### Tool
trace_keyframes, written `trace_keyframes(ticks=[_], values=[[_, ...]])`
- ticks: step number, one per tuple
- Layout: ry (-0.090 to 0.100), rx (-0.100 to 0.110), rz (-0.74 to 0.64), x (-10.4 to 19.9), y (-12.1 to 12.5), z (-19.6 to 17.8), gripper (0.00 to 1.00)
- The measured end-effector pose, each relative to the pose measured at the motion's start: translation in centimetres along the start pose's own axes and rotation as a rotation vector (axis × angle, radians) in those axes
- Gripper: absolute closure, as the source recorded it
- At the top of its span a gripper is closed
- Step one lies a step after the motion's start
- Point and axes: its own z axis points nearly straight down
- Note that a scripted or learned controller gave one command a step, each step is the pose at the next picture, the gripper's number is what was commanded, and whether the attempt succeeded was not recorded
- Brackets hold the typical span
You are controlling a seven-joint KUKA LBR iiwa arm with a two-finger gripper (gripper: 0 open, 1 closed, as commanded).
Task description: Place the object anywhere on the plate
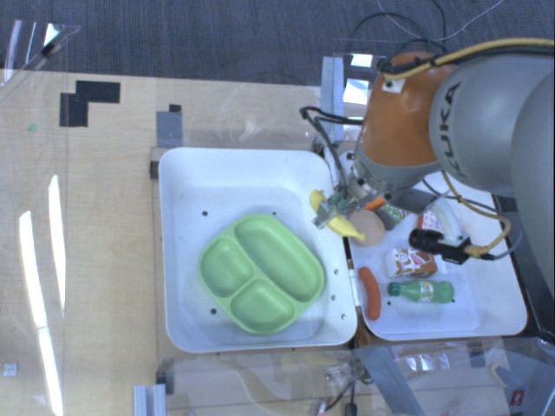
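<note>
Reading "KUKA" off your arm; your gripper gripped a banana at the left bin's right edge, green plate bare.

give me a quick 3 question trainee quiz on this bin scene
1. True or false: the green plate lies in the left bin.
2. How many compartments does the plate have?
3. Which item lies nearest the hand? A) green bottle B) banana C) red sausage

Key: 1 true. 2 three. 3 B; the banana sits at the hand, near the left bin's right wall, off the plate. Whether it is gripped is not clear.
</note>
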Motion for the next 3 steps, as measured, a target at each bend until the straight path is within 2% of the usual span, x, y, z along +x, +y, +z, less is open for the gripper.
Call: trace_keyframes(ticks=[1, 2, 3], values=[[0.0, 0.0, -0.107, -0.1, 0.7, -2.0, 1.0], [0.001, 0.002, -0.06, 7.2, 2.1, -1.4, 1.0], [0.0, 0.002, -0.059, 7.1, 2.1, -1.4, 0.0]])
